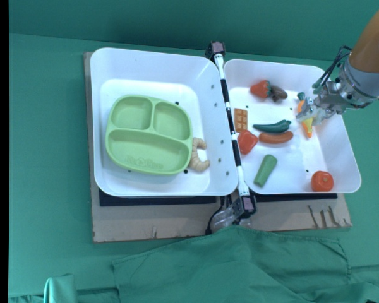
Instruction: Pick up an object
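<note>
My gripper (pixel 313 109) hangs low over the far right part of the right bin (pixel 341 147). Directly under and beside it lies a small orange carrot-like toy (pixel 307 128), with another orange piece (pixel 300 106) at the gripper's left. Whether the gripper touches either one is hidden by its own body. Further left in the same bin are a dark green pepper (pixel 273 126), a red sausage (pixel 276 137), a green cucumber (pixel 265 170) and a red tomato (pixel 322 181).
The right bin also holds a red fruit (pixel 260 88), a brown piece (pixel 278 93), an orange waffle (pixel 241 119) and a red piece (pixel 247 141). The left bin (pixel 114 65) holds a green divided plate (pixel 150 134) and a croissant (pixel 199 155). Green cloth (pixel 240 264) lies in front.
</note>
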Robot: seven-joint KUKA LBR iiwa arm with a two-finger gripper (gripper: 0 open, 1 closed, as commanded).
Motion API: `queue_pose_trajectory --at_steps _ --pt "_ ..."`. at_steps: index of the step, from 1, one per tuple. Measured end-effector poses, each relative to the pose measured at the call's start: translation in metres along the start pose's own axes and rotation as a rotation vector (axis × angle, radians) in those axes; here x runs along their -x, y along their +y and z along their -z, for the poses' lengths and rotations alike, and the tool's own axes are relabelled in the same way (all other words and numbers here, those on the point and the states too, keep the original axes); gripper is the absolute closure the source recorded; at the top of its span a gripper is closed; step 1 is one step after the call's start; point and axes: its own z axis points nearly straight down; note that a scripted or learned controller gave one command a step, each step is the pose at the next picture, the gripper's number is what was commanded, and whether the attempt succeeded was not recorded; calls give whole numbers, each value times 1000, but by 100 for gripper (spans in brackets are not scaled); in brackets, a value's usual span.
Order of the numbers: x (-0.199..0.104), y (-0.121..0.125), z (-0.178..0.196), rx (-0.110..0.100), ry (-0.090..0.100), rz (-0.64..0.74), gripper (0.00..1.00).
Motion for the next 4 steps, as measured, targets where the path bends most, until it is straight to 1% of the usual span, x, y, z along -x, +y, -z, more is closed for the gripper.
queue_pose_trajectory --at_steps 1,2,3,4 --pt "1 -41 26 -11 5 -7 100" --pt "1 -68 -67 -8 3 -9 100" --pt "-46 -9 -65 2 -3 -2 100" --pt "-89 -32 -64 6 -3 -5 100"
